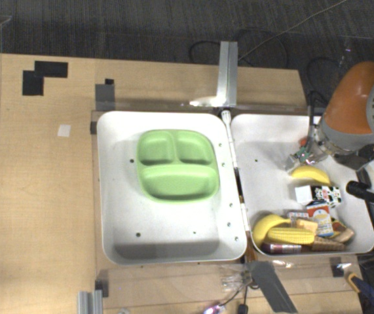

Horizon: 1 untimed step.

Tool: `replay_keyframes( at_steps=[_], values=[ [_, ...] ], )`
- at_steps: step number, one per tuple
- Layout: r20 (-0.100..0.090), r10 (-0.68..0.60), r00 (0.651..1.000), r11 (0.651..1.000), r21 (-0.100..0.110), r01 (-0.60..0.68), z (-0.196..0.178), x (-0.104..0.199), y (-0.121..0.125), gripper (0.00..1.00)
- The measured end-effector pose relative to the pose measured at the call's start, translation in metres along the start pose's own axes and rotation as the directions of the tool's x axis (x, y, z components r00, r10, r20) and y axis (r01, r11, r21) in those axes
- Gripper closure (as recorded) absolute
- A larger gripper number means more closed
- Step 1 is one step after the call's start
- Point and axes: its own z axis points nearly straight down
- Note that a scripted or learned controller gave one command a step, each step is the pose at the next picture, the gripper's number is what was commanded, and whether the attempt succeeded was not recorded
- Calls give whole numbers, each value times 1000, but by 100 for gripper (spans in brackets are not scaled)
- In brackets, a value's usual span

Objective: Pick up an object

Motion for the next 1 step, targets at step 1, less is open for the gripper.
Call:
replay_keyframes(
  at_steps=[1],
  values=[
    [1,37,999,999,-1,-37,-85,14,50,100]
  ],
)
